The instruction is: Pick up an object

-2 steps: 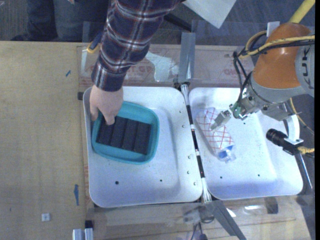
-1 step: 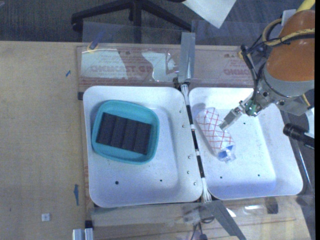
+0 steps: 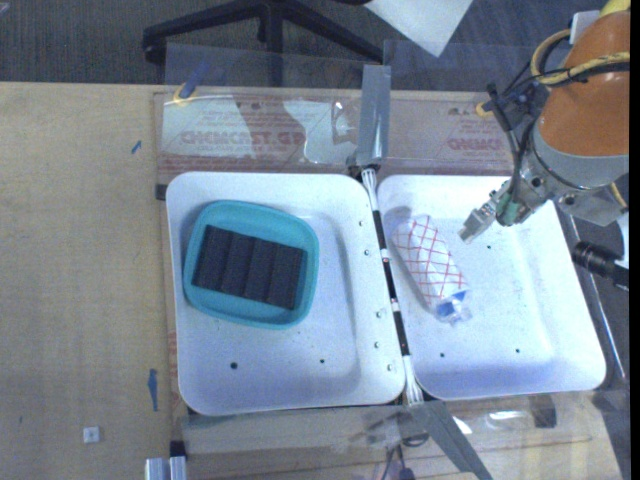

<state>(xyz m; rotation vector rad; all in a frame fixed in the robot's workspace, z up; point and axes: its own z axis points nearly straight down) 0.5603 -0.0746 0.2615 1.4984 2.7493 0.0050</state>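
My gripper (image 3: 478, 224) over the right bin (image 3: 520, 353), whether open I cannot tell, red-checked bottle (image 3: 428, 264) just beside it, teal tray (image 3: 250, 265) in left bin (image 3: 270, 368)

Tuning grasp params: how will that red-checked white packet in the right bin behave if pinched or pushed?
The red-checked packet looks soft and rounded, so it probably deforms rather than staying stiff. It lies flat and elongated on the right bin, so a push likely slides or pivots it, not tips it. Its bluish end looks glossy, possibly slippery. The gripper sits beside it.
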